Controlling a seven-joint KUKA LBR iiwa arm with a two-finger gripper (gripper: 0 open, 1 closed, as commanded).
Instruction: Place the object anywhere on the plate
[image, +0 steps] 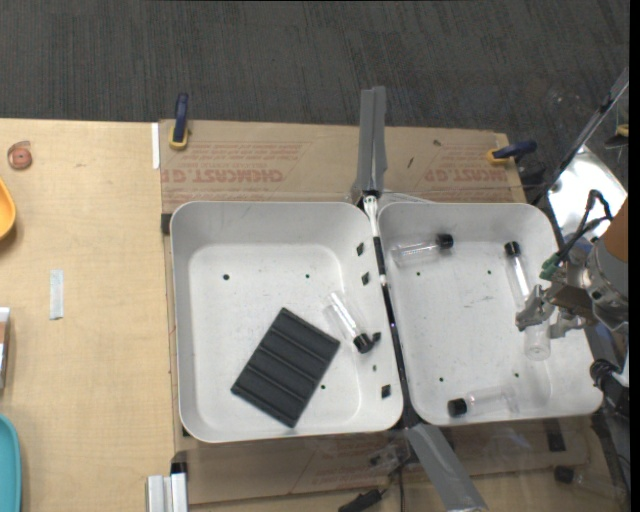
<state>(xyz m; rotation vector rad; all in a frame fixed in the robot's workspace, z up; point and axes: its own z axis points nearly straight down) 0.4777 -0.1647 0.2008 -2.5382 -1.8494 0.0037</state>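
Note:
The plate is a black ridged rectangle (287, 366) lying askew in the left bin (200, 300). A clear tube with a black cap (350, 322) lies just right of it, near the divider. In the right bin (470, 330) lie three more clear capped tubes: one at the back (420, 248), one along the right side (516, 272) and one at the front (482, 403). My gripper (538, 318) hovers over the right bin's right edge, beside the right-side tube. A faint clear shape (537, 345) shows just below it; I cannot tell whether it is held.
Cardboard (300, 165) lies behind the bins, held by a blue clamp (180, 118) and a yellow clamp (510, 153). A metal bar (371, 140) runs between the bins. The wooden bench (80, 300) stretches to the left.

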